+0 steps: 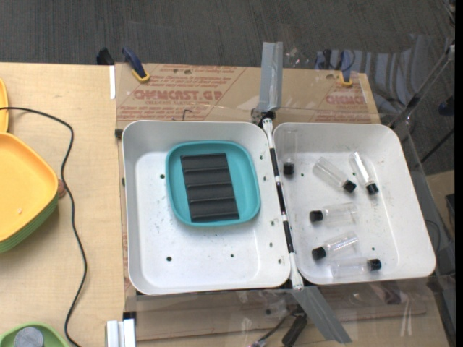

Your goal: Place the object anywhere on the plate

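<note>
Camera view: I see the teal plate (213, 183) in the left bin (145, 259), carrying a black ribbed insert (209, 187). The task objects, clear vials with black caps (335, 247), lie scattered in the right bin (405, 215), well apart from the plate. A black cable (72, 194) and yellow dishes (22, 190) sit left of the bins. I cannot tell the claw's state.

On the wooden bench (65, 100) a black cable (72, 215) curves past stacked yellow and green dishes (22, 194) at the left edge, while brown cardboard (188, 92) with red lettering lies behind the bins, held by two blue-and-yellow clamps (135, 64).
</note>
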Motion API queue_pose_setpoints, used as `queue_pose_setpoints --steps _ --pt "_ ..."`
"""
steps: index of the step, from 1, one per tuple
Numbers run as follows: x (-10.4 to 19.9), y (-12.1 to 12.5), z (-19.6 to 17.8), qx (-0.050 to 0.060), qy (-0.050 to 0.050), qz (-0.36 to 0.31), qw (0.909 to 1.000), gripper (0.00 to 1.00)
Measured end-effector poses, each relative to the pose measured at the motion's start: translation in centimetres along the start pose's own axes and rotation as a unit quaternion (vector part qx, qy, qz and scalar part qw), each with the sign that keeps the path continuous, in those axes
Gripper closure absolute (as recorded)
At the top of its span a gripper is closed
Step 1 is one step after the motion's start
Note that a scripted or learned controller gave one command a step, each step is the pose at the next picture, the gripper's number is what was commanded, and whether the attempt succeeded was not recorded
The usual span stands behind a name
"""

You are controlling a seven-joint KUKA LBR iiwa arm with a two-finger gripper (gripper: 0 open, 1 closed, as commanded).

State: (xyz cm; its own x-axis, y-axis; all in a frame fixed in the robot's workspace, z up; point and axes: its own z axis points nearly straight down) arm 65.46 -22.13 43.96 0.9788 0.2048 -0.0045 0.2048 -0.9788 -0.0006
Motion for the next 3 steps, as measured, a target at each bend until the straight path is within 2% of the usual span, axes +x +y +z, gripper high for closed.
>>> queue_pose_setpoints --steps 3 --pt "-0.17 -0.01 0.01 0.000 0.000 0.001 1.0000 0.00"
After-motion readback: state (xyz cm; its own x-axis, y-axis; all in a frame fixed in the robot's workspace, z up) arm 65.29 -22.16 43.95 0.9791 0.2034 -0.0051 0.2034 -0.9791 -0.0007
